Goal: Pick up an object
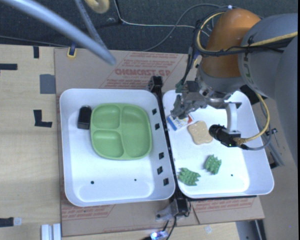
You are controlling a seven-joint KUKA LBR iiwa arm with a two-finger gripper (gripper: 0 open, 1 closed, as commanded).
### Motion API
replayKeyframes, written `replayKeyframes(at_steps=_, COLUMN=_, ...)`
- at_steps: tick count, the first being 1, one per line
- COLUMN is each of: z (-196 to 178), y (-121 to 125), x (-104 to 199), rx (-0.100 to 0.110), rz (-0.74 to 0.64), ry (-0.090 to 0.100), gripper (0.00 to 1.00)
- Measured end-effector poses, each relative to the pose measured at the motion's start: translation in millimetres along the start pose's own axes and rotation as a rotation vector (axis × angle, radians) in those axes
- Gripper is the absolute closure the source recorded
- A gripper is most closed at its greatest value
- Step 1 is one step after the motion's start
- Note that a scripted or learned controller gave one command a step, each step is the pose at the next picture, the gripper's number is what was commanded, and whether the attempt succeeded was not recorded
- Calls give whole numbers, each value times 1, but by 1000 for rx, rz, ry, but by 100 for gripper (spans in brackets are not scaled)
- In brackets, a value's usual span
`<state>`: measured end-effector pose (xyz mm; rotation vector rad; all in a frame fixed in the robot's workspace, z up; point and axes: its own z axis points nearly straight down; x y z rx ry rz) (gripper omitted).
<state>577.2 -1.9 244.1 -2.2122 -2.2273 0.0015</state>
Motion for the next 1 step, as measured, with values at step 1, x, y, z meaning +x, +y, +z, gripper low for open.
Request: replayKeyframes(at_steps=1, z=13, y=8, x=56, rx=0, rz=0, ry=-1, gripper=100)
